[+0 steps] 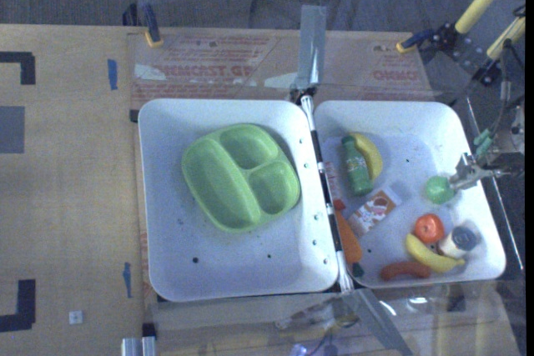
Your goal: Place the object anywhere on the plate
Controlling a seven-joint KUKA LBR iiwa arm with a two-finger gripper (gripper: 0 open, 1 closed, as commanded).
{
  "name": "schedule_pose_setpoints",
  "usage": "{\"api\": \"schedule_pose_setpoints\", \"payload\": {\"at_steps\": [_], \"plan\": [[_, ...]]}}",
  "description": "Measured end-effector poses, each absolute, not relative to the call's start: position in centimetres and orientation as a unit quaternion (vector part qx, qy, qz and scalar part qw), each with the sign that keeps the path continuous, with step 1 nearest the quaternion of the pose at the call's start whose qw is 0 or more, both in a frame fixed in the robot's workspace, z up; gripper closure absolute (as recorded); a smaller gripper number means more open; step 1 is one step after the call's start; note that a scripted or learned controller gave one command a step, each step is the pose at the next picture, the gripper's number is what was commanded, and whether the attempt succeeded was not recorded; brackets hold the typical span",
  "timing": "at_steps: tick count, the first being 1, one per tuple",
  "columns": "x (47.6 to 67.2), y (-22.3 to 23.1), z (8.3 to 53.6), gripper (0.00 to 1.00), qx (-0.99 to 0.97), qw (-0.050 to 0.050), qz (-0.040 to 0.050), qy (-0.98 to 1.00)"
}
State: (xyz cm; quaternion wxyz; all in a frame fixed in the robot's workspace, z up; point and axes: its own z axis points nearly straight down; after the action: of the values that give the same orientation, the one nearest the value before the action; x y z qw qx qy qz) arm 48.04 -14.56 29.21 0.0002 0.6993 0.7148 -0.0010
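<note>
Reaching in over the right wall of the right bin [417,133], my pincer [461,178] hung low near that edge, touching or just beside a green ball [438,189]; I could not tell whether it was clenched or released. Open floor lay between the ball and the bin's far wall. That bin also held a green bottle [356,165] against a banana [375,156], a packet [374,211], a carrot [349,239] along the left wall, and, crowded in the near right corner, an orange fruit [428,228], a second banana [430,256], a small jar [460,240] and a sausage [403,270]. The left bin [167,246] held the green plate [242,177], lying flat with white floor all around it, well apart from the ball.
</note>
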Motion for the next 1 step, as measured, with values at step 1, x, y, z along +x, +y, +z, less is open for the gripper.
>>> {"api": "schedule_pose_setpoints", "payload": {"at_steps": [1], "plan": [[52.87,-14.68,23.35,1.0,0.696,0.0,-0.0001,0.718]]}}
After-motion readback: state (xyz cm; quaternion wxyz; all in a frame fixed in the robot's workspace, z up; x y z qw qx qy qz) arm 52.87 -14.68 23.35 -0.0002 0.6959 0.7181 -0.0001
